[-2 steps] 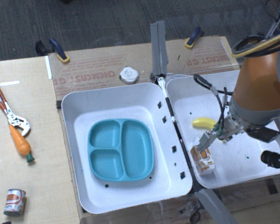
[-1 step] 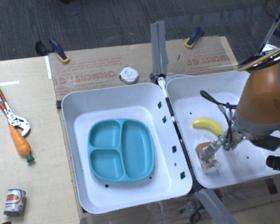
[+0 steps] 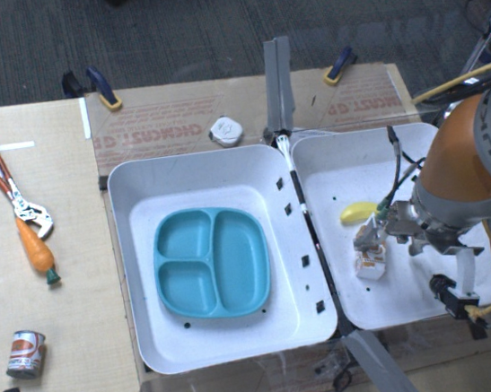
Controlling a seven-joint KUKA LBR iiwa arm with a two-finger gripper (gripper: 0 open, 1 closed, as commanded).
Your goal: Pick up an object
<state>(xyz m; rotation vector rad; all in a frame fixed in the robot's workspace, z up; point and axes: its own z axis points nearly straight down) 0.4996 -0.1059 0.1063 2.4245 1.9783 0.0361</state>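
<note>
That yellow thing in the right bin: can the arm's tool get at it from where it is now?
Probably yes. The yellow object lies on the open floor of the right bin, with nothing on top of it. The tool hangs just beside it, over a small pale object.

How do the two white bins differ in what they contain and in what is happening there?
The left bin holds a teal divided plate; the right bin holds a small yellow object and a small pale object. The arm's end effector reaches into the right bin, not the left bin. Both are shallow, white and similar in size.
</note>
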